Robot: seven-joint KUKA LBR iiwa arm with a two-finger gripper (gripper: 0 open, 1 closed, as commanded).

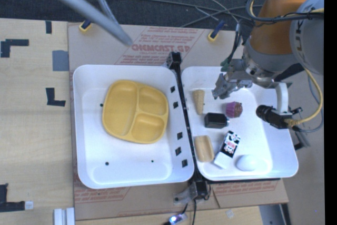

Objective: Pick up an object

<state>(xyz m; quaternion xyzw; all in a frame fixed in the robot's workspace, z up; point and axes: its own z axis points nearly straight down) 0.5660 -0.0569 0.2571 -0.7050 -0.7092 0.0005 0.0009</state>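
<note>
jaws (222,90) hover over the right bin (274,166) near a purple object (234,109); opening can't be told.

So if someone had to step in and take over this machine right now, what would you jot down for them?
Gripper: over the right bin, near its back edge; nothing seen between its fingers.
Right bin holds: purple ball, black block, cone, tan block, black-and-white carton, white egg.
Left bin: yellow divided plate.
Done: nothing lifted yet.
Left: lower onto one object, probably the purple ball or black block nearest, grasp it, and lift.
</note>
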